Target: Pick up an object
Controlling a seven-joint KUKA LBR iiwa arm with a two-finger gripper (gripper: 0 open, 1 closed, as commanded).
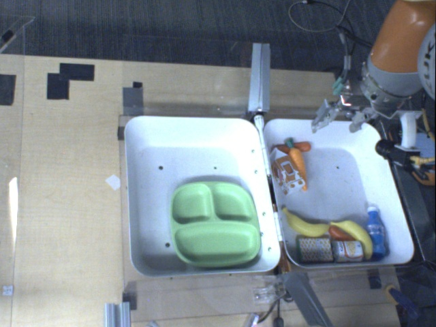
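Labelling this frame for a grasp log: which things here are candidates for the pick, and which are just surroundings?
Candidates: orange plastic carrot, yellow banana, small printed carton, blue bottle, green divided plastic tray.
Surroundings: two white bins, wooden bench.

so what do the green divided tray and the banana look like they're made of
The green divided tray looks like molded plastic: one uniform color, rounded compartment edges and a soft matte sheen. The banana looks like a plastic toy, going by its even yellow and smooth surface, though the view is too coarse to rule out a real one.

Carrot (297, 158), banana (320, 227), bottle (376, 233) in right bin (340, 136).
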